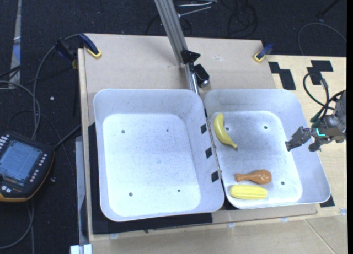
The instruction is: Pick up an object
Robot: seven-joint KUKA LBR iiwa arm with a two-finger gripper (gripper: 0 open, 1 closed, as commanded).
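Observation:
Three toy foods lie in the right bin (pixel 287 104). A yellow banana (pixel 222 130) rests near the bin's left wall. Toward the front are a brown chicken drumstick (pixel 255 177) and, just in front of it, a yellow corn cob (pixel 248 192). My gripper (pixel 303 142) hovers over the bin's right edge, well to the right of all three, with its dark fingers (pixel 294 140) spread open and nothing between them.
The left bin (pixel 110 137) sits beside the right one, with black clips along the shared wall (pixel 210 153). A slanted metal pole (pixel 174 27) rises behind the bins. A teach pendant (pixel 19 165) lies off the bench at the left.

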